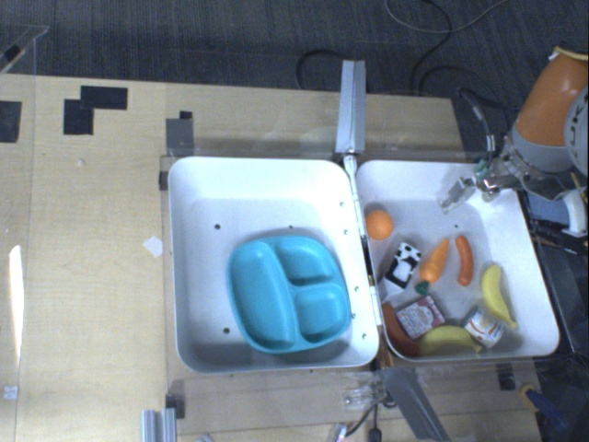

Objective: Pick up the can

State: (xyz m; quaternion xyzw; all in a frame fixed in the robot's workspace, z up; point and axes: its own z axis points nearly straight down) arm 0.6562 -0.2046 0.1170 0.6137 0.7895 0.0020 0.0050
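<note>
Counter (83,247) of pale wood, w/ black tape marks near far-left corner, bearing two shallow white bins side by side. Left bin (198,210) w/ a blue divided plate (288,293), three compartments, sitting toward near-right part of bin floor. Right bin (534,274) crowded along near half. Grey arm (552,109) w/ orange band reaching in from right, above far-right corner of right bin. Gripper (465,190) hanging over far part of right bin, well apart from the objects, nothing between the jaws; jaws look slightly parted, approx narrow, though too small to be sure. Grey metal post (352,109) upright between bins at far side. Black cables (433,17) on dark floor beyond counter. Yellow banana (495,293) near right wall; second banana (451,339) along near wall, touching can. Can (483,328), white w/ label, lying tilted in near-right area of right bin, between the two bananas. Carrot (434,261) mid-bin, just beside a red sausage-like item (465,259). Red packet (419,318) near front-left, beside second banana. Black-and-white cow-pattern item (401,265) left of carrot. Orange (379,224) close to left wall of right bin.
</note>
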